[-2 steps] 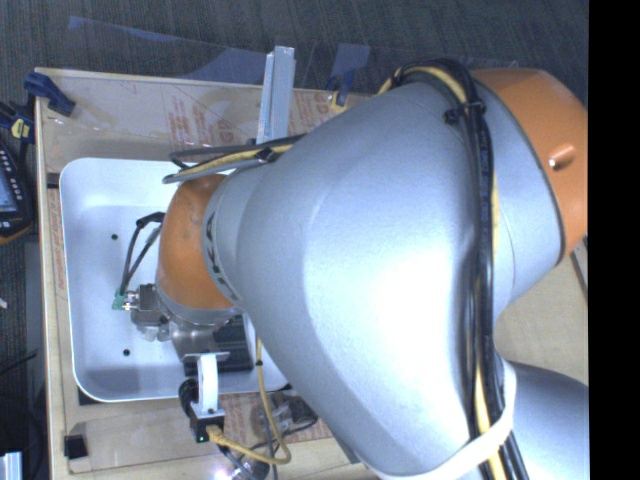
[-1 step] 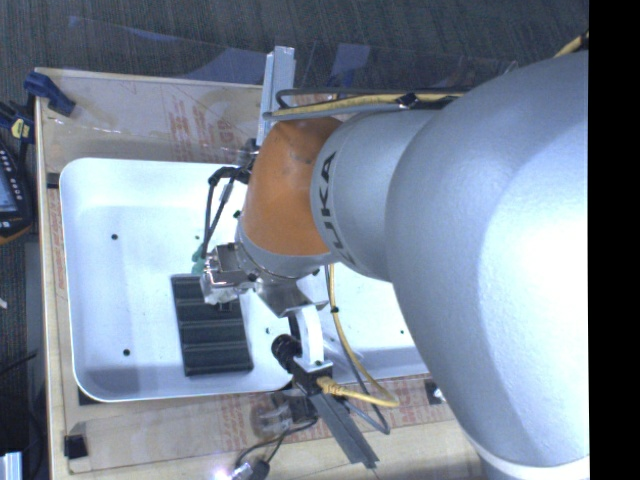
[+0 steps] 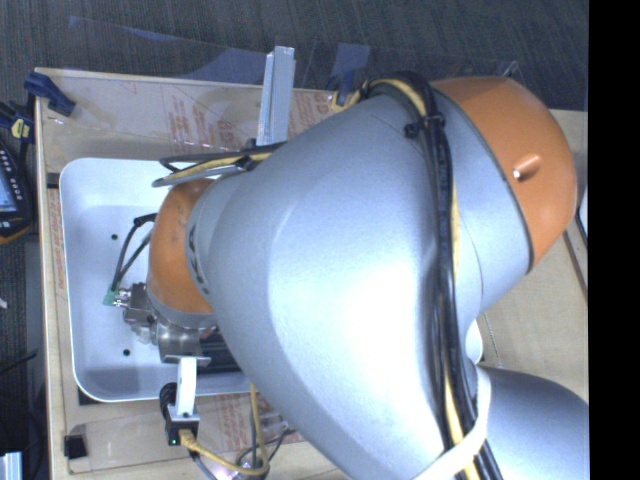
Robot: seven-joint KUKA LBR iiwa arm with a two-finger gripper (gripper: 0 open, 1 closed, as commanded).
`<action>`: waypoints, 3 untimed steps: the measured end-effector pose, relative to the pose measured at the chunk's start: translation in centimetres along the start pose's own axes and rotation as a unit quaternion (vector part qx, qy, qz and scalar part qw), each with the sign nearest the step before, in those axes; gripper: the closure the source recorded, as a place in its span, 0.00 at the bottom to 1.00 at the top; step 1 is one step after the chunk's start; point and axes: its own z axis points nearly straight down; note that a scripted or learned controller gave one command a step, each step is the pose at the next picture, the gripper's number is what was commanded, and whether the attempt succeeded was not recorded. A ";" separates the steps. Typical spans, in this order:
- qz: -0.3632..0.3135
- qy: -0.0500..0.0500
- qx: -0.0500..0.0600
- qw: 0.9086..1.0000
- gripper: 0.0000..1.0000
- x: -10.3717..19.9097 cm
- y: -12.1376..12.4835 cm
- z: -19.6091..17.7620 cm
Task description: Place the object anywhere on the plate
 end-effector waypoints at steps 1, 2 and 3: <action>0.123 0.002 -0.001 0.992 1.00 -6.8 1.6 -10.8; 0.312 0.000 0.003 0.950 1.00 -1.1 0.1 -0.6; 0.133 0.002 -0.001 0.991 1.00 -4.7 1.1 -7.7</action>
